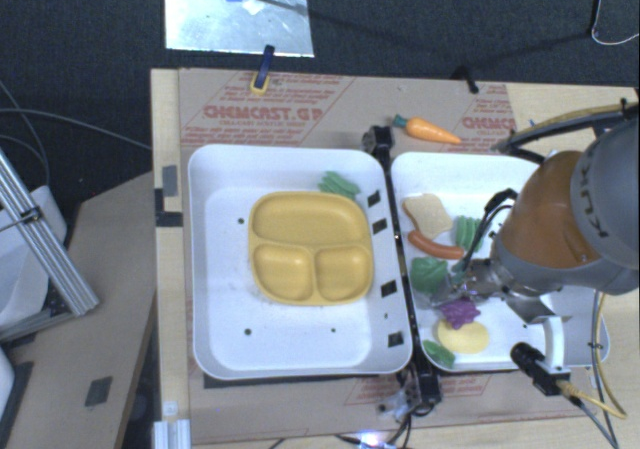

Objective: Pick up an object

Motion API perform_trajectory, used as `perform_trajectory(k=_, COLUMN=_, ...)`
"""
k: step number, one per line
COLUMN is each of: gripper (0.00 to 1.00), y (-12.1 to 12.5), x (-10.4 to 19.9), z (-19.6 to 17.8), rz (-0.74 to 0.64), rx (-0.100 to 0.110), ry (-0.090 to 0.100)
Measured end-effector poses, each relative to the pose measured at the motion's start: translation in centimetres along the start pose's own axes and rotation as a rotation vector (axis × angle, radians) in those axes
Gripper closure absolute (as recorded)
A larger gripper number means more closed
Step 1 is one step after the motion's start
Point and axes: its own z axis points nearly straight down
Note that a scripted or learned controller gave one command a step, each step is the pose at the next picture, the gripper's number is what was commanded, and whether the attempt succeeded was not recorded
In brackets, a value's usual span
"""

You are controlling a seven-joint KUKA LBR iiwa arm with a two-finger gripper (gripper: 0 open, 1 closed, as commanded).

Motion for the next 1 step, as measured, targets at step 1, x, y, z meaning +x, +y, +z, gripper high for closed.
perform_trajectory(k=1, gripper=1.00, y=0.29, x=8.51, z=-12.71, rz=-0.014, rx=-0.013, ry=0.004)
